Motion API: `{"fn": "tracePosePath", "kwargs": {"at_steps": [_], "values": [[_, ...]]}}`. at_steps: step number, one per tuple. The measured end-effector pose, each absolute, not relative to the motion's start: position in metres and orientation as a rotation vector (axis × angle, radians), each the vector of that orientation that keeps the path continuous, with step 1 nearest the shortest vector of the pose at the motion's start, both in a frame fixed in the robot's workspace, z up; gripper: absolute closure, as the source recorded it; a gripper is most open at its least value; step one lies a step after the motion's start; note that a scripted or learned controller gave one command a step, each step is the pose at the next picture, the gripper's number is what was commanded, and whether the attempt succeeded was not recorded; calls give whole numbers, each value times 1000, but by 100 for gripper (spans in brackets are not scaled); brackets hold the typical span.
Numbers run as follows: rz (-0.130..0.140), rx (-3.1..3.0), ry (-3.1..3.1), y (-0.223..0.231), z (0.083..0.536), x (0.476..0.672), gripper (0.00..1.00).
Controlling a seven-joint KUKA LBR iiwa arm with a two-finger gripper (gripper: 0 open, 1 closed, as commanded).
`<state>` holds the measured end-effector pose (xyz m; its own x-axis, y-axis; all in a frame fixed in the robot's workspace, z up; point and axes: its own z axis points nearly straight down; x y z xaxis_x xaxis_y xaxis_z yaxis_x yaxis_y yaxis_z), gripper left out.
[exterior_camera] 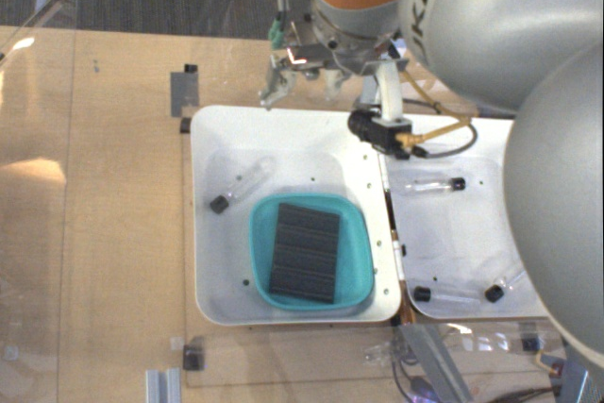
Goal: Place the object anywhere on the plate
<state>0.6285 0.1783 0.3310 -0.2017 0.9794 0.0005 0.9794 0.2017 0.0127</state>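
Your hand, a cluster of bare metal parts under the arm's orange band, hangs over the far rim of the left shallow white plastic bin. From this slant you cannot tell whether it is released or clenched, and you see nothing in its grasp. On the smooth grey arm casing above it you can read the dark letters "KA"; the rest of the word is out of sight.

In the left bin sits a teal plate, a glossy rounded square with a raised lip. The dark grey ribbed rectangular block lies flat on it, inside the lip, its long side running front to back and its top crossed by parallel ridges. Just beyond the plate's far left corner lies a clear plastic tube with a black cap, set at a slant on the bin floor, apart from the plate.

The right shallow white bin holds three more clear, black-capped tubes: one near the far wall, two by the near wall.

Both bins rest on your pale wood-grain counter.
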Motion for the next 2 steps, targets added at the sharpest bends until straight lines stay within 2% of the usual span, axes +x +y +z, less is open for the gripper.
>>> {"fn": "tracePosePath", "kwargs": {"at_steps": [1,2], "values": [[9,2077,2354,211,317,488,0],[21,2084,2339,173,438,557,0]]}}
